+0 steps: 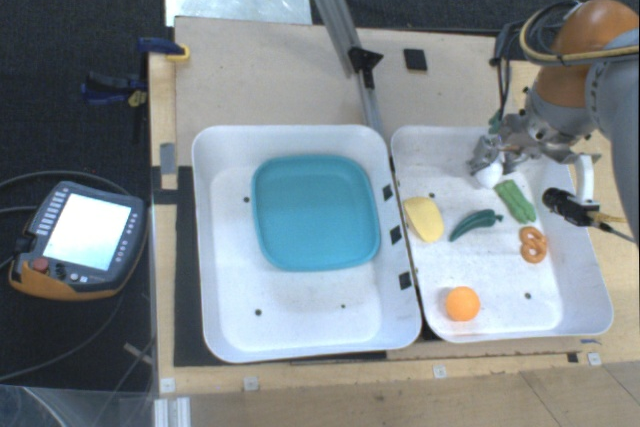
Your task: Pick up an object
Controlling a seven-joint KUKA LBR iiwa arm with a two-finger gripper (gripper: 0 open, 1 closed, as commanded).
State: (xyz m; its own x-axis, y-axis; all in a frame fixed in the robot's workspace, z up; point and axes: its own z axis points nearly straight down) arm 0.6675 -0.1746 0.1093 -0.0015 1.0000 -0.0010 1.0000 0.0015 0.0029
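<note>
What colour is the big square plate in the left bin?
Light blue, seen clearly in the camera view: the plate lies in the left bin.

Robotics lab: teach pendant [78,238], clamps [112,90].

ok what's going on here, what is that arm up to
The arm's gripper is down at the far end of the right bin, right over a small white object. A green piece, dark green pepper, yellow piece, pretzel and orange lie around. The left bin holds a teal plate.
</note>
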